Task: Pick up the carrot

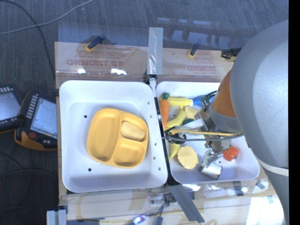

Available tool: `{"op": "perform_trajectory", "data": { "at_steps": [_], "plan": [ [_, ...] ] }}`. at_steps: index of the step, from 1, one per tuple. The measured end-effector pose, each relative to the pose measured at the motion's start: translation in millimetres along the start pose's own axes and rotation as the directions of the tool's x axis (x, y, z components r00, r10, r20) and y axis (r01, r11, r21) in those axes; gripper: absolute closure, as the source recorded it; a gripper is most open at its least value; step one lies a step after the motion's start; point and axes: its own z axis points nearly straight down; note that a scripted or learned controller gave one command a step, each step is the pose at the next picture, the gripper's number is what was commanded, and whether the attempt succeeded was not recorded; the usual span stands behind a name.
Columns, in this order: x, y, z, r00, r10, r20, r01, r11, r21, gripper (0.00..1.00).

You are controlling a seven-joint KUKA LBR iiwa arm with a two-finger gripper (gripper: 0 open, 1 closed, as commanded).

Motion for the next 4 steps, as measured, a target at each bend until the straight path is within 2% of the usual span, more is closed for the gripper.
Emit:
{"op": "perform_trajectory", "data": {
  "at_steps": [1, 2, 3, 4],
  "plan": [
    [0, 0, -8, 1.000, -0.011, 0.005, 0.011, 1.000, 0.000, 1.00],
    [15, 32, -136, 0.997, -0.082, -0.004, 0.082, 0.997, -0.003, 1.00],
    [-22, 164, -166, 0.939, -0.343, -0.002, 0.343, 0.939, -0.002, 1.00],
    [-38, 179, -170, 0.661, -0.751, -0.001, 0.751, 0.661, -0.004, 1.00]
  ]
}}
